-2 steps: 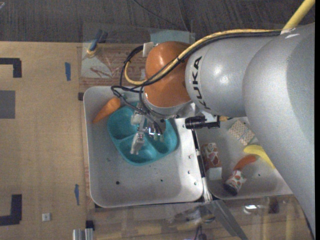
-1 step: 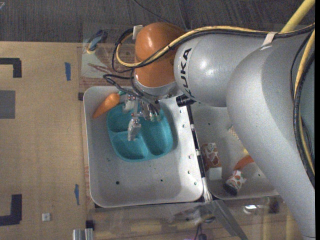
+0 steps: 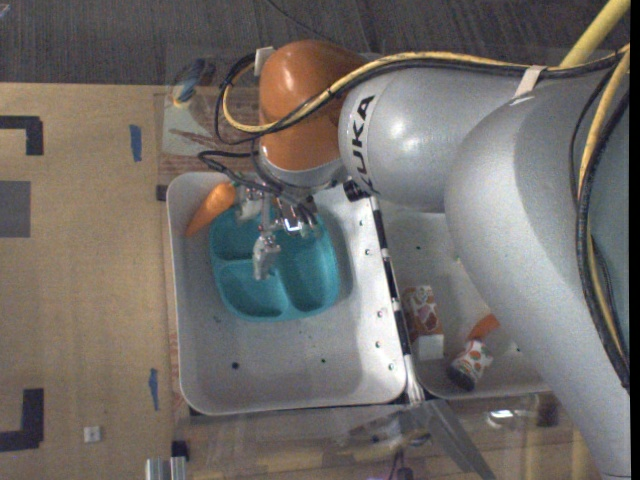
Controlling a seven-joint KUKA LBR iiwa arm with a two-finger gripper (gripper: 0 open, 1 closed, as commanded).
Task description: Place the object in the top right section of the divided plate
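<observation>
Bins number two, side by side on the surface. One teal divided plate (image 3: 280, 273) sits in the left bin (image 3: 290, 378), one orange carrot (image 3: 210, 208) touching its edge. End effector (image 3: 267, 253) hovers over the plate, grip state unclear. Right bin (image 3: 500, 383) holds two small items.

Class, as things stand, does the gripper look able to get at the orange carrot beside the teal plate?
Probably yes: the carrot lies uncovered in the left bin, against the plate's rim, close beside the gripper.

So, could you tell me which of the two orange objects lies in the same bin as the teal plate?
The larger orange object, at the teal divided plate's upper left edge, near the gripper. The small orange piece lies in the right bin.
</observation>
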